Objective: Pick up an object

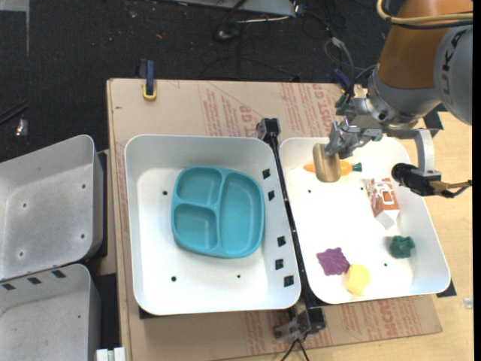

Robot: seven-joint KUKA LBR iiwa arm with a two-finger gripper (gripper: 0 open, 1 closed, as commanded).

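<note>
From my feed, the arm (425, 43) runs off the top-right edge. The tan object (326, 164) covers the middle of an orange item (310, 168). The carton's (382, 198) print is too small to read. Grey trays (45, 201) are cropped at left.

A teal divided plate (219, 210) is taking up the middle of the left bin (143, 277), leaving only bare margins along its walls. In the right bin (310, 265), open floor is lying at the centre, ringed by a purple piece (332, 260), yellow piece (357, 278), green piece (401, 246) and small carton (382, 197), while the arm (421, 43) is crowding the far end.
</note>
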